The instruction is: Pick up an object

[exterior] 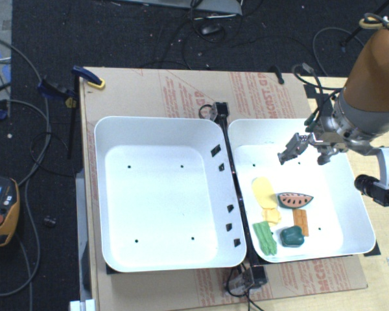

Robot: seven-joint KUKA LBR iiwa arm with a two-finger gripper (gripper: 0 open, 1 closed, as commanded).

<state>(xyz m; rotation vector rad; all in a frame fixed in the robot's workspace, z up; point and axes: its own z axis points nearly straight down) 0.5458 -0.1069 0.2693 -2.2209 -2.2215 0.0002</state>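
Note:
The right bin (pixel 350 173) holds several toy foods near its front: a pale yellow piece (pixel 264 192), a watermelon slice (pixel 294 200), an orange stick (pixel 301 221), a green strip (pixel 265 238) and a teal lump (pixel 292 237). My gripper (pixel 307 150) hangs above the back half of that bin, up and to the right of the foods. Its fingers are spread, one finger (pixel 292 150) to the left and the other (pixel 326 155) to the right, with nothing between them.
The left bin (pixel 104 173) sits beside the right one, with a black divider (pixel 228 173) between them. The bench's cardboard top (pixel 181 89) stretches behind both bins. A blue and yellow clamp (pixel 87 78) grips the bench's back left corner.

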